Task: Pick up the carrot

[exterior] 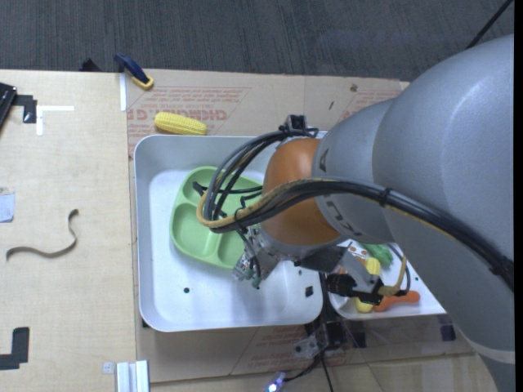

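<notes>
We see the gripper poised over the left bin beside the green tray. The carrot lies in the right bin. We cannot tell the gripper's state.

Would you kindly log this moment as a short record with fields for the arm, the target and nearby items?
arm: grey body reaching in from the right across both bins
gripper: low over the left bin, beside the green divided plate
carrot: in the right bin, apart from the gripper
corn cob: on cardboard beyond the bins
</notes>
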`<state>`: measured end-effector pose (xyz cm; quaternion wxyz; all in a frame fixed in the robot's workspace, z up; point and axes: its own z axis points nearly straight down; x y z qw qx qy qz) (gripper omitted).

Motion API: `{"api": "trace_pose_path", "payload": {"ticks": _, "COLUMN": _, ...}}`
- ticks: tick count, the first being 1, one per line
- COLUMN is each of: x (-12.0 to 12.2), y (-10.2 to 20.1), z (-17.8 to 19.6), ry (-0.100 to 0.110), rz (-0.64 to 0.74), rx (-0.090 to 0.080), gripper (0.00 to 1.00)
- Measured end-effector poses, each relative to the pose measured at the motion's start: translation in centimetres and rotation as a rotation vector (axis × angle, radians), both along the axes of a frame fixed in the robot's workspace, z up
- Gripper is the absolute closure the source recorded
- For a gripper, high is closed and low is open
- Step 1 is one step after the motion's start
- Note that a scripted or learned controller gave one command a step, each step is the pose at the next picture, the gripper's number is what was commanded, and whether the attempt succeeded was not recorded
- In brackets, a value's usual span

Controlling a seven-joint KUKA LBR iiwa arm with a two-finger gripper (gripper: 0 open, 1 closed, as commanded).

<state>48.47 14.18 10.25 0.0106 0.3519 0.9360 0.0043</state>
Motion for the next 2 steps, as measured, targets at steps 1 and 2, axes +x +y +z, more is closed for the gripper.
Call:
{"api": "trace_pose_path", "payload": {"ticks": 1, "x": 1.7, "y": 3.1, "z": -0.7, "ry": 0.025, "rz": -0.309, "rx": 0.001, "gripper": 1.00}}
{"api": "trace_pose_path", "payload": {"ticks": 2, "x": 0.2, "y": 1.6, "z": -0.5, "ry": -0.004, "rz": 0.058, "rx": 0.001, "gripper": 1.00}}
